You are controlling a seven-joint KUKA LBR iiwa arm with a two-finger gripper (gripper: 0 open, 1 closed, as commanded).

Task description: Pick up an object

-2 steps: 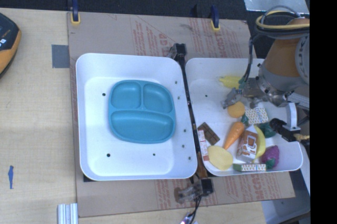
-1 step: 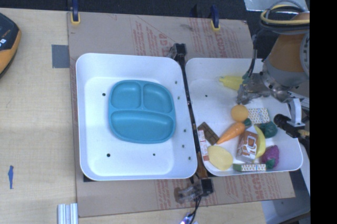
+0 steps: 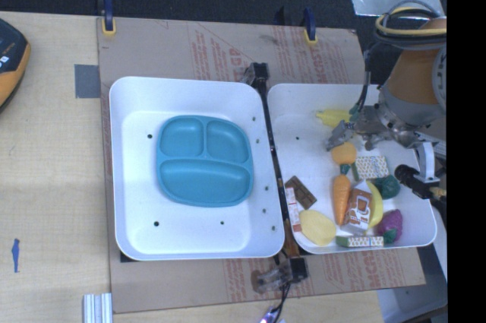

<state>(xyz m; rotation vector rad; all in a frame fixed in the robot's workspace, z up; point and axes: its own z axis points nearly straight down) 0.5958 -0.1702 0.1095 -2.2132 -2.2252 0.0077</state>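
Note:
Toy food crowds the right bin (image 3: 292, 112). It holds a yellow piece (image 3: 330, 116), a small orange piece (image 3: 343, 154), a carrot (image 3: 341, 197), a pale yellow lemon-like piece (image 3: 317, 227), a banana (image 3: 377, 207), a purple piece (image 3: 391, 223), a green piece (image 3: 389, 187) and a patterned white box (image 3: 371, 166). My gripper (image 3: 358, 129) hangs low over the bin's upper right part, between the yellow piece and the orange piece. The wrist hides what lies directly under it. Nothing visibly sits in its grasp.
The left bin (image 3: 129, 162) holds a blue divided plate (image 3: 203, 160). A brown card (image 3: 301, 193), a snack packet (image 3: 359, 208) and a green-and-white bar (image 3: 361, 242) also lie in the right bin. A yellow device (image 3: 9, 63) rests at the bench's left edge.

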